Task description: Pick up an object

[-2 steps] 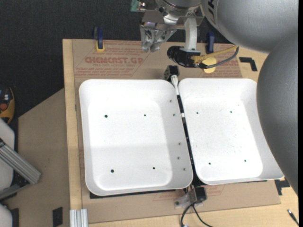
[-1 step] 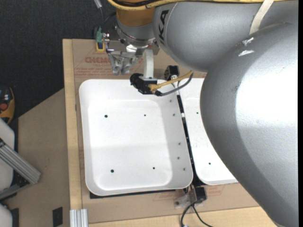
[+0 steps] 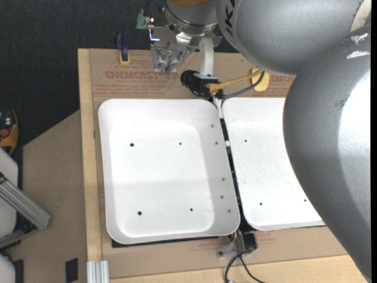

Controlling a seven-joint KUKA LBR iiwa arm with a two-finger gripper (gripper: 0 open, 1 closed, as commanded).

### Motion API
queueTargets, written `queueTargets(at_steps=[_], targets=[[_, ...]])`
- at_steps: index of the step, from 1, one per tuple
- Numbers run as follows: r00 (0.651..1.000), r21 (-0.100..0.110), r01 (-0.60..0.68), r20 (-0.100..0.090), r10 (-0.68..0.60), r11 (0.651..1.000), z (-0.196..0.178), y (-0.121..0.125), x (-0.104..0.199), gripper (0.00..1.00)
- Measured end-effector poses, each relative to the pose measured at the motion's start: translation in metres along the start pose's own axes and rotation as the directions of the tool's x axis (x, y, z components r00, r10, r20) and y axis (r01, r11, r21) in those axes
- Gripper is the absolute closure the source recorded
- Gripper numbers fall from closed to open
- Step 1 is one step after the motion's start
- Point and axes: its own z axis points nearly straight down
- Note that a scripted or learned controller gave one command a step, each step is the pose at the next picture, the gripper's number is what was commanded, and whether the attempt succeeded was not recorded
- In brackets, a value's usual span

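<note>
My gripper (image 3: 166, 61) hangs from the orange-banded wrist over the brown board behind the left bin (image 3: 112, 158), near that bin's back edge. It is seen small and from above, and nothing can be made out in it. The left bin's white floor carries several small dark dots. The right bin (image 3: 259, 158) lies beside it, and my grey arm hides most of its right part.
A blue and yellow clamp (image 3: 123, 48) stands at the board's back left corner. A yellow clamp (image 3: 259, 78) sits behind the right bin. A cable plug (image 3: 242, 243) lies at the front between the bins. An aluminium rail (image 3: 23, 204) lies off the bench to the left.
</note>
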Motion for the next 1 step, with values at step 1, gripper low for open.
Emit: queueTargets(at_steps=[1], targets=[[1.0,0.015,0.003,0.003,-0.003,1.0,0.0692,-0.0123,0.0201,1.0]])
